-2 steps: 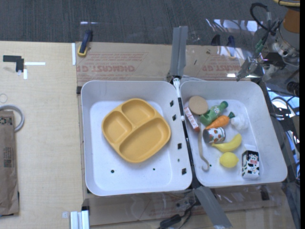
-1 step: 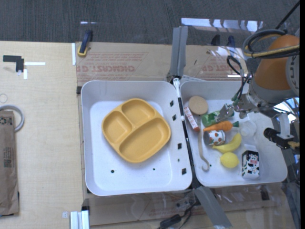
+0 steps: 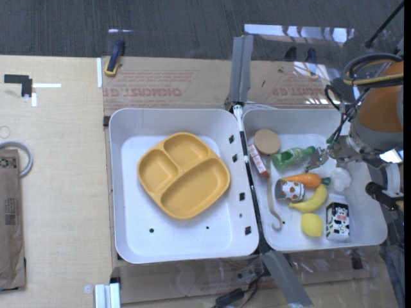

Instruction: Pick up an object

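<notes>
Left bin (image 3: 128, 236): a yellow divided plate (image 3: 184, 174) sits near its middle, bare floor all round.

Right bin (image 3: 379, 233): you have a crowded pile. A red packet (image 3: 257, 160) lies along the dividing wall, with a tan disc (image 3: 267, 141) beside it, then a green bottle (image 3: 295, 156), carrot (image 3: 305, 180), banana (image 3: 311, 199), lemon (image 3: 311, 224) and cow-print carton (image 3: 338, 221).

The gripper (image 3: 335, 149) hovers over the bottle's right end; nothing is visibly between its fingers, and you cannot tell their spread.

Judged step: approach, no grasp yet. Next you need a descent onto one item. The bottle touches its neighbours and the far right wall is close, so room is tight.
</notes>
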Robot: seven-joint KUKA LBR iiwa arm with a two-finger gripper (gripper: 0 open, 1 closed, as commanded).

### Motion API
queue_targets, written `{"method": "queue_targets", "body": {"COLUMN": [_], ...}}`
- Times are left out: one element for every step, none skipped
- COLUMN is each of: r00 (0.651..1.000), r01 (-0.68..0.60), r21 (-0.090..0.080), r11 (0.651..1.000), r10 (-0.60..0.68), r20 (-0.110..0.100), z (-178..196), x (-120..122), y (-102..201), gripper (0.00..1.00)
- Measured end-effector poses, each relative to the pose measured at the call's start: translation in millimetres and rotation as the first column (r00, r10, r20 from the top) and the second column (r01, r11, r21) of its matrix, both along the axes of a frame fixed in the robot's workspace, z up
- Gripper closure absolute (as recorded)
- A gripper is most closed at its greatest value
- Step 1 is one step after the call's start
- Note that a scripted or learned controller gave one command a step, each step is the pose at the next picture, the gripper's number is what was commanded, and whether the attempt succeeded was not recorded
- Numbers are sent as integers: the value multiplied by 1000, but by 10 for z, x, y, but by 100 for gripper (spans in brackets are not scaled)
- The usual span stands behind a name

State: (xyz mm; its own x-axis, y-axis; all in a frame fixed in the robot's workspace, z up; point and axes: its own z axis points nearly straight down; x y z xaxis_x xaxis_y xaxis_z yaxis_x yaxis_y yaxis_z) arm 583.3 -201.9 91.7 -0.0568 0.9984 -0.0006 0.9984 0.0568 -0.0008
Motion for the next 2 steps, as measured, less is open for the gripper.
{"method": "queue_targets", "body": {"r00": [1000, 1000], "r01": [3, 2], "r21": [-1, -1], "r11": [1000, 1000], "r10": [-3, -2], "r20": [1, 1], "z": [98, 98], "x": [5, 5], "y": [-7, -6], "gripper": [100, 0]}}
